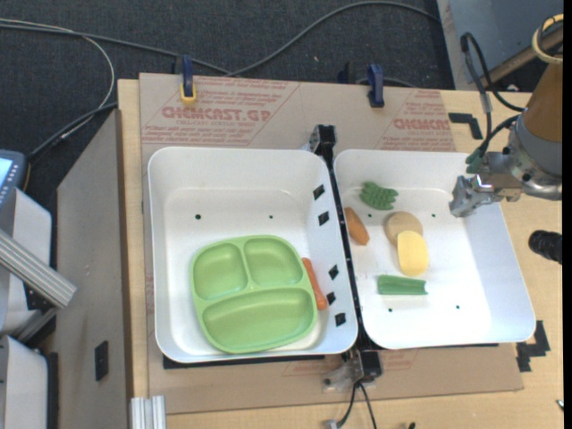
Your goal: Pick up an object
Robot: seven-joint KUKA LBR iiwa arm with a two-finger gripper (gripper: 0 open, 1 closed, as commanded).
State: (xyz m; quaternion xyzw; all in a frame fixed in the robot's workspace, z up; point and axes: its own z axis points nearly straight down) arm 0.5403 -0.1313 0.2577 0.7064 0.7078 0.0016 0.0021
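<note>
The right bin point(500, 266) holds several toy foods: a green leafy piece point(378, 195), an orange piece point(357, 227), a tan rounded piece point(401, 223) touching a yellow piece point(412, 253), and a flat green piece point(401, 285). My gripper point(463, 198) hangs over the right bin's far right part, to the right of the tan piece and apart from every object. Nothing shows in its grasp.
The left bin point(170, 239) holds a green divided plate point(255, 293), with an orange stick point(314, 284) lying along the plate's right edge. A black divider point(332, 231) runs between the bins. Clamps and cables sit at the bench's far edge.
</note>
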